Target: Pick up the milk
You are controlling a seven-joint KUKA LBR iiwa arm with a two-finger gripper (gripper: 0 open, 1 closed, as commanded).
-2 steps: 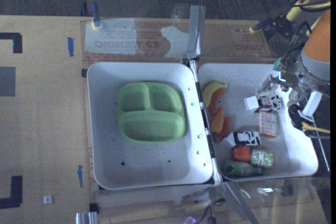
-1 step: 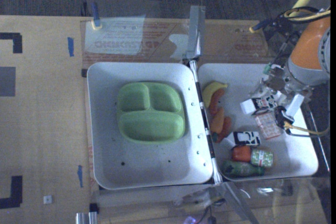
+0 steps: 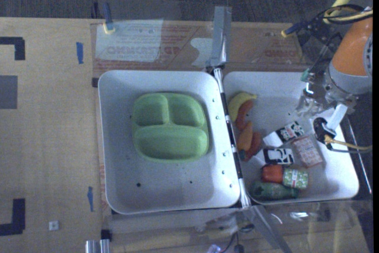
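Observation:
Two small white cartons with black cow patches lie in the right bin (image 3: 346, 183). One milk carton (image 3: 291, 131) lies tilted near the bin's middle, and the other carton (image 3: 278, 155) sits just below it to the left. My gripper (image 3: 312, 106) hangs over the bin's upper right part, a little up and right of the upper carton and apart from it. The grey arm with its orange band (image 3: 352, 53) comes in from the right above it. Nothing shows held in the gripper.
Also in the right bin are a banana (image 3: 240, 102), orange-red pieces (image 3: 247, 138), a pink packet (image 3: 308, 151), a red item (image 3: 272, 173), a green can (image 3: 295, 178) and a green bottle (image 3: 273, 191). The left bin (image 3: 115, 186) holds a green divided plate (image 3: 170, 126).

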